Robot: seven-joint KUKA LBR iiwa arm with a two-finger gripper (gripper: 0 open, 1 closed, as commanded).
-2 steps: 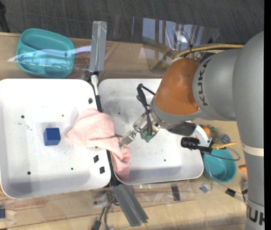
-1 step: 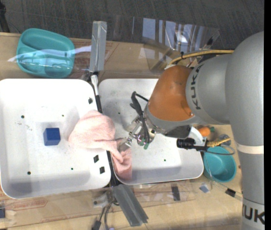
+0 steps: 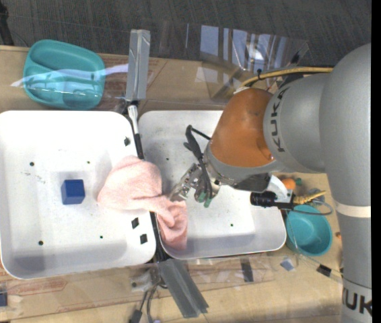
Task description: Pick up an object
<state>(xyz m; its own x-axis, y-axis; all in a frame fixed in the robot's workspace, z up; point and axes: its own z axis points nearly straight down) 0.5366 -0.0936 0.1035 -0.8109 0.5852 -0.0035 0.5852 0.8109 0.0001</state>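
Note:
A pink cloth [image 3: 139, 190] lies draped over the divider between the two bins, with its lower end hanging into the right bin [image 3: 244, 237]. My gripper [image 3: 192, 188] sits in the right bin just right of the cloth, its tips close to the cloth's edge. Nothing shows between its fingers. A blue cube [image 3: 73, 191] rests in the left bin [image 3: 15, 247]. The arm's orange band [image 3: 241, 133] hangs over the right bin and hides part of its floor.
A teal scoop-like container [image 3: 62, 73] lies beyond the left bin. A teal bowl [image 3: 309, 231] and small orange and yellow items [image 3: 298, 190] sit off the right bin's right edge. Clear plastic sheeting [image 3: 244, 52] stands at the back.

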